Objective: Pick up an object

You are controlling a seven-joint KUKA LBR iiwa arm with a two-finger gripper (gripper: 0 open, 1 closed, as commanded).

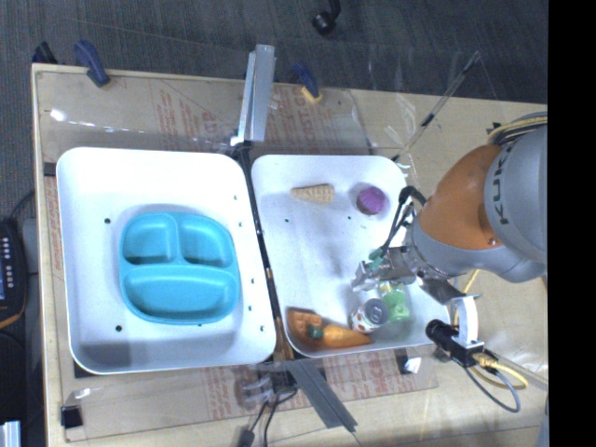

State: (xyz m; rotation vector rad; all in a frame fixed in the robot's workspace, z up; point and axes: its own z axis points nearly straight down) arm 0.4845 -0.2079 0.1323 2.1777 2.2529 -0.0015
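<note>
My gripper (374,274) hangs low over the right bin (307,250), near its right wall. Just below it lie a small silver can (371,316) on its side and a green item (398,304), both close under the wrist. An orange carrot-like toy (328,333) rests along the bin's front edge. At the back of the bin are a tan cone-shaped piece (312,193) and a purple ball-like item (371,199). I see nothing clearly held.
The left bin (84,250) holds a blue divided plate (179,266). A metal divider bar (256,91) stands between the bins at the back. The grey and orange arm (475,217) covers the right bin's right wall.
</note>
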